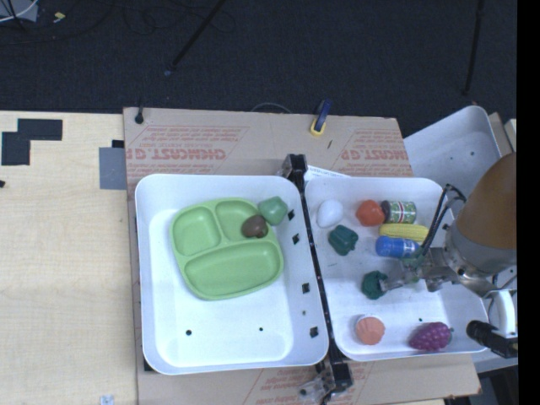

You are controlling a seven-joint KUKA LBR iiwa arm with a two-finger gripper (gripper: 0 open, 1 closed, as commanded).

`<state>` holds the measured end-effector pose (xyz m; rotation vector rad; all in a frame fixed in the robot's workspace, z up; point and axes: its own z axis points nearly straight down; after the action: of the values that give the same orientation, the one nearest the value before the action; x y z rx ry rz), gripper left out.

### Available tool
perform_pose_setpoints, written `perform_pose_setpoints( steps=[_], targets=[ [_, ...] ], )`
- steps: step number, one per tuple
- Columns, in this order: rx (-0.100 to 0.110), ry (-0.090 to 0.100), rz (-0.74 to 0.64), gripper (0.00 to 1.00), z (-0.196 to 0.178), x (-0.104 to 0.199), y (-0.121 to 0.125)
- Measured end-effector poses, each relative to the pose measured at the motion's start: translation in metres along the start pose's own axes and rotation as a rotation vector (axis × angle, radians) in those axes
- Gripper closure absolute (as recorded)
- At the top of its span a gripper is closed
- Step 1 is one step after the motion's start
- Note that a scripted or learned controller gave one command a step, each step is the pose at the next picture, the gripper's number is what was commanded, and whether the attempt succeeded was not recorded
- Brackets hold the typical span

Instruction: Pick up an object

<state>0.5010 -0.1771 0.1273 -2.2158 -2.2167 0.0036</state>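
My gripper [391, 285] reaches in from the right, low over the middle of the right bin [396, 348]. Its tip is right against a dark green object [372, 285]; whether it touches or holds it is not visible. Around it lie a blue object [393, 246], a yellow object [403, 231], a green can [402, 211], a red-orange ball [369, 213], a white egg [328, 213] and a second dark green piece [342, 240]. A peach-coloured fruit [369, 330] and purple grapes [430, 337] lie near the front wall.
The left bin [219, 336] holds a light green divided plate [226, 250] with a brown object [254, 225] on it and a pale green object [273, 210] at its rim. A black divider [310, 260] separates the bins. The arm's wrist [489, 243] hangs over the right bin's right wall.
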Motion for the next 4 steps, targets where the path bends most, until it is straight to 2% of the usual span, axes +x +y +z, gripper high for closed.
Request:
perform_pose_setpoints(
  steps=[1,2,4],
  targets=[
    [-0.005,-0.002,0.000,0.00,0.042,0.002,0.001],
    [-0.004,-0.001,0.005,1.00,0.030,0.001,0.000],
    [-0.010,-0.005,0.001,1.00,-0.085,-0.006,0.012]
  ],
)
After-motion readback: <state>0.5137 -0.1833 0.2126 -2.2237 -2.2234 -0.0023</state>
